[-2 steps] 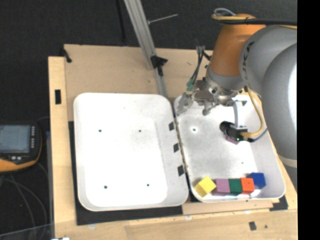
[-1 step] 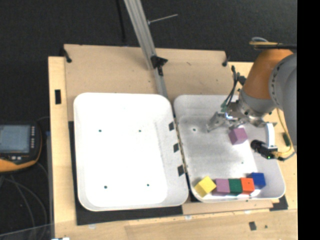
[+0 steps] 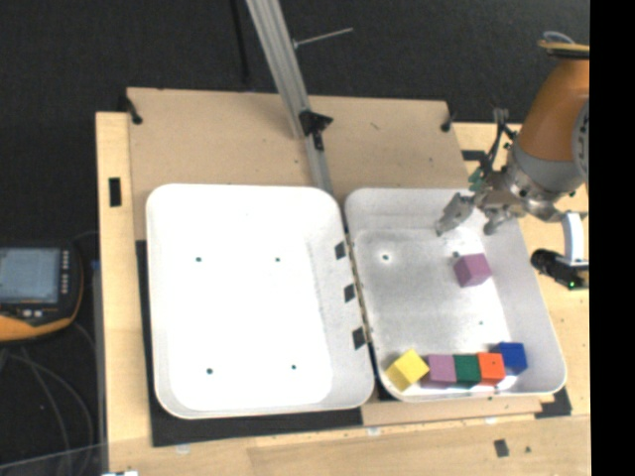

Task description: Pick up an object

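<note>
Purple cube (image 3: 471, 269) loose in right bin (image 3: 397, 216); end effector (image 3: 470, 216) above, fingers spread, holding nothing.

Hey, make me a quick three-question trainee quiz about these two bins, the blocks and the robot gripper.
1. True or false: the purple block sits alone, apart from the row of blocks.
2. Which block is at the left end of the row along the right bin's near edge? A) blue B) yellow C) green
3. Fill in: the gripper hovers over the ___ bin.

Key: 1 true; 2 B, the yellow block; 3 right.
</note>
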Robot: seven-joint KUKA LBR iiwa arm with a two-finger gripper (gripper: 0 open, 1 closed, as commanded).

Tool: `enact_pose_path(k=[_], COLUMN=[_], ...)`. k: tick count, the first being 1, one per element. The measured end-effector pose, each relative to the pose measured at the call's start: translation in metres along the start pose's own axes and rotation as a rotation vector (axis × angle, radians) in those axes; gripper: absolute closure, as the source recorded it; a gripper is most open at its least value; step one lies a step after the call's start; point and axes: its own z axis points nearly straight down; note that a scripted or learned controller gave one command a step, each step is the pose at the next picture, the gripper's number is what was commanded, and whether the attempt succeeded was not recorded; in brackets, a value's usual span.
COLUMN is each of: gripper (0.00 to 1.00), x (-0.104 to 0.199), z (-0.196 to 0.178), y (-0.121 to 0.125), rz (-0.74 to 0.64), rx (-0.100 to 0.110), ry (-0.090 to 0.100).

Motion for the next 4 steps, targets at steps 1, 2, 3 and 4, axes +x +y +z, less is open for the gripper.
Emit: enact_pose_path(k=[1,2,3,4], gripper=[0.0,0.0,0.0,1.0], x=[-0.014,-0.014,-0.014,-0.014], z=[0.002,0.002,0.002,-0.01], y=[0.023,0.022,0.022,0.023], rz=[-0.005,-0.006,-0.009,-0.013], rx=[0.004,0.008,0.008,0.005], ry=[0.002,0.001,0.001,-0.001])
